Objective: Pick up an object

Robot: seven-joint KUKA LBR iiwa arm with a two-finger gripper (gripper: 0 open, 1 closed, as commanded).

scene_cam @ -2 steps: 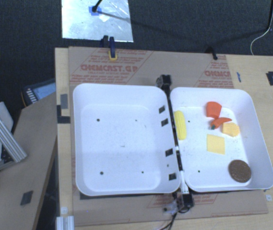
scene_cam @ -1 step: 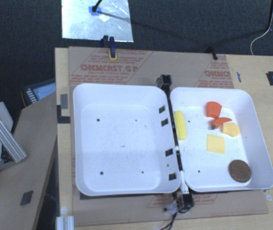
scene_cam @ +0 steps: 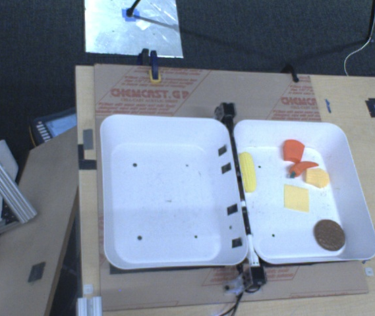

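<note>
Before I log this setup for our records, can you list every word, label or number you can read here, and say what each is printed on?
"CHEMCAST GP" in red, on the brown protective sheet behind the left white bin.
"CHEMCAST" again in red, slanted, on the same sheet behind the right white bin; its smaller letters are too blurred to read.
Faint red print on the sheet's front edge is illegible.
The dark device at the left shows nothing legible.

Both bins (scene_cam: 167, 127) were plain white. Corn cob (scene_cam: 247, 171) yellow, carrot (scene_cam: 293, 151) orange, cheese slice (scene_cam: 297, 197) pale yellow, small wedge (scene_cam: 317, 177) yellow-orange, cookie (scene_cam: 329, 234) brown. Surface (scene_cam: 253, 94) tan with red lettering.
</note>
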